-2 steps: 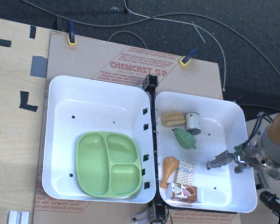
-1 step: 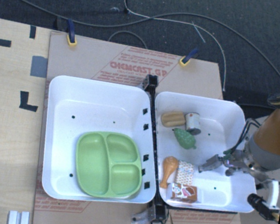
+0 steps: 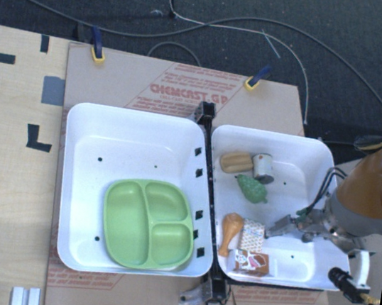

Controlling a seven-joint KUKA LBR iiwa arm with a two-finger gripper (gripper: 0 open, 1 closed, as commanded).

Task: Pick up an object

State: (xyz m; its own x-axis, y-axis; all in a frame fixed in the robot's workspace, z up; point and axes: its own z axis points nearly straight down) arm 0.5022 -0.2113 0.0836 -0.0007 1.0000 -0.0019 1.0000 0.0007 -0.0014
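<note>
Along the near wall of the right bin (image 3: pixel 319 158), several small things are lying close together: an orange drumstick-shaped toy (image 3: pixel 230 230) is stretching toward the divider, a white patterned packet (image 3: pixel 252 235) is sitting just beside it, and a red and white carton (image 3: pixel 254 263) is resting just in front of the packet, touching the bin's near rim. Farther back, a green lump (image 3: pixel 252 189) is lying near the middle of that bin, with a tan bread roll (image 3: pixel 236 162) and a small white and grey cylinder (image 3: pixel 263 167) sitting side by side behind it. None of these is being held. Reaching in from the right, the arm (image 3: pixel 368 194) is leaning over the right bin's outer edge, and its gripper (image 3: pixel 288 227) is hanging low just right of the packet, apart from it; whether it is spread or closed cannot be told. Across the divider, the left bin (image 3: pixel 90 129) is carrying a green sectioned plate (image 3: pixel 147 224) in its near half. Both bins are sitting on a cardboard sheet (image 3: pixel 186 90) clamped at its far edge.
</note>
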